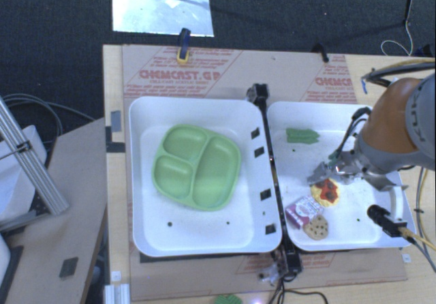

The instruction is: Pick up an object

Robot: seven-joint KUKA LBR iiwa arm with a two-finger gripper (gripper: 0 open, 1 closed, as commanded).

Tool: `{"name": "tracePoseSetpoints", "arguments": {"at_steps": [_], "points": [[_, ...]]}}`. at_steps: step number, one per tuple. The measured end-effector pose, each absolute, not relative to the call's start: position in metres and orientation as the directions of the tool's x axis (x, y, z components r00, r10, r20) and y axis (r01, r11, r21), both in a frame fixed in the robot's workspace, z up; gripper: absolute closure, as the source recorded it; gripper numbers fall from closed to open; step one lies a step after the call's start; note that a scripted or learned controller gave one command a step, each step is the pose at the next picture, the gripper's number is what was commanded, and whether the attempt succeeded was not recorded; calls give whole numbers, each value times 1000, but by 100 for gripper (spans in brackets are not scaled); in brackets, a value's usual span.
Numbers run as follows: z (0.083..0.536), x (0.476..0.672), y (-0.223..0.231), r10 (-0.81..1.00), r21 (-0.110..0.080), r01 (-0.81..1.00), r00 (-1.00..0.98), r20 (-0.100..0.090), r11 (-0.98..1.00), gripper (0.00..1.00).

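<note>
The arm reaches in from the right of the frame and its hand [335,172] hangs low over the right bin [354,236], just above a yellow and red toy [326,192]. Whether the hand is released or clenched cannot be told from this view, and nothing is visibly held in it.

The things on offer all lie in the right bin. The yellow and red toy sits near the bin's middle, directly below the hand in the frame. Just lower left of it lies a pink packet [302,210], and touching or nearly touching that, a brown cookie [316,228]. A green piece [302,135] lies alone toward the bin's upper left, well apart from the rest. The left bin [146,228] holds a green divided plate [197,167].

The step in hand looks like the descent onto the yellow and red toy. To do it well, the hand should come straight down centred on the toy, not on its lower left edge, where the packet crowds in and could be nudged or caught. The toy looks low and lumpy, so the grip should go close to the bin floor before closing. If that grasp looks doubtful, the lone green piece offers more room.
</note>
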State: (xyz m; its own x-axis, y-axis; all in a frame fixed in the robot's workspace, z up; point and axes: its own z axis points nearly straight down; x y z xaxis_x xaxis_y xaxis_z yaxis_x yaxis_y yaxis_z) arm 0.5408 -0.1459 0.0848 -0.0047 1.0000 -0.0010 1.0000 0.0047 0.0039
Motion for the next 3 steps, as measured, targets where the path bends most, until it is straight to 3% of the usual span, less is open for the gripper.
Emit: {"name": "tracePoseSetpoints", "arguments": {"at_steps": [1,2,3], "points": [[85,560,-211,1000,5,1000,2,-5,-2,0],[86,655,-149,1000,10,1000,-13,0,13,0],[151,671,-159,1000,10,1000,-6,-3,6,0]]}}
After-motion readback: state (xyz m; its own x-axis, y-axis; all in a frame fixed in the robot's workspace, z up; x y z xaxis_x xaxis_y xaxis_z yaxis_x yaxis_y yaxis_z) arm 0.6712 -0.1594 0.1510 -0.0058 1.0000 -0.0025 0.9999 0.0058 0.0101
